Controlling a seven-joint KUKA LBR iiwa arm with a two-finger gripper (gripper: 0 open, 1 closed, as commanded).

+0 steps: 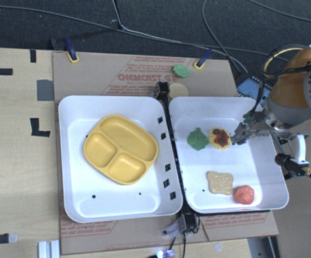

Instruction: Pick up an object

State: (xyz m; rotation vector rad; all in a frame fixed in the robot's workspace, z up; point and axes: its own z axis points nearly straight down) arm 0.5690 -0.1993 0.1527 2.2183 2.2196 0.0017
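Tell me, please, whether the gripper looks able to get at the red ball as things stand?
Probably yes: the red ball lies uncovered in the right bin, just apart from the cracker, and the gripper hangs above that bin.

1. Left bin: white, with small black marks on its floor.
2. Right bin: white.
3. Divided plate: plain yellow.
4. Leafy toy: green.
5. Round toy: yellow with red and dark patches.
6. Bread slice: pale tan.
7. Ball-shaped item: pinkish red.
8. Cardboard sheet: brown with red print.
9. Small item on cardboard: green, textured.
10. Arm: grey with orange band.
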